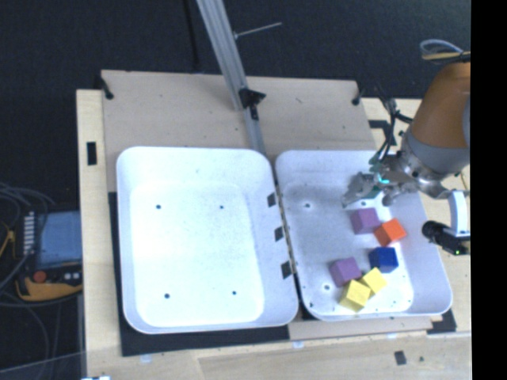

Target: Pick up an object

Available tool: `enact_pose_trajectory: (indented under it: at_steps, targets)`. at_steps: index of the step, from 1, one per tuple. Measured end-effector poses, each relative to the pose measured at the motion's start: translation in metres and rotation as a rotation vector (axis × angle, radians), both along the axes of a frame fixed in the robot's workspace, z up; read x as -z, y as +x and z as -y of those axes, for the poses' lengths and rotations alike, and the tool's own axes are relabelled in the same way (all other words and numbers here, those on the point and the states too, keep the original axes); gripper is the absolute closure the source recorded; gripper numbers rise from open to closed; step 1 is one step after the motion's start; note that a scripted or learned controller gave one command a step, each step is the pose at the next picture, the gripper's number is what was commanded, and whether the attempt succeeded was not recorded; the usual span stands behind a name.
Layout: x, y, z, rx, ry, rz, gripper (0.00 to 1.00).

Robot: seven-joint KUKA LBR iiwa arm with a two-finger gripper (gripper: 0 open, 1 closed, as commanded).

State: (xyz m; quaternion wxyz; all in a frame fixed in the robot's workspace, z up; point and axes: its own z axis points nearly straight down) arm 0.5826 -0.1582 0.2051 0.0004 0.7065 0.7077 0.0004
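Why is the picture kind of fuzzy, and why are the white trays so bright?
Camera view: soft all over, so the small blocks have blurry edges; the left bin glares nearly pure white under strong light; the right bin carries a grey shadow beneath the gripper; the floor around the bench stays dark.

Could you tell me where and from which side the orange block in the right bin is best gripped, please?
I would take the orange block from above, across its upper-right and lower-left faces. The purple block crowds its upper-left side and the blue block sits close below, so those faces probably leave the fingers more room.
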Motion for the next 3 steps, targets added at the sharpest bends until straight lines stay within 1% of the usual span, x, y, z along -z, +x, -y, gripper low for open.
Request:
enact_pose_trajectory:
  at_steps: [1, 2, 3]
  targets:
    - [0.044, -0.004, -0.005, 0.001, 0.0, -0.005, 0.0]
    - [0.08, 0.005, 0.003, 0.006, -0.008, 0.009, 0.0]
    - [0.078, 0.009, 0.003, 0.003, -0.008, 0.021, 0.0]
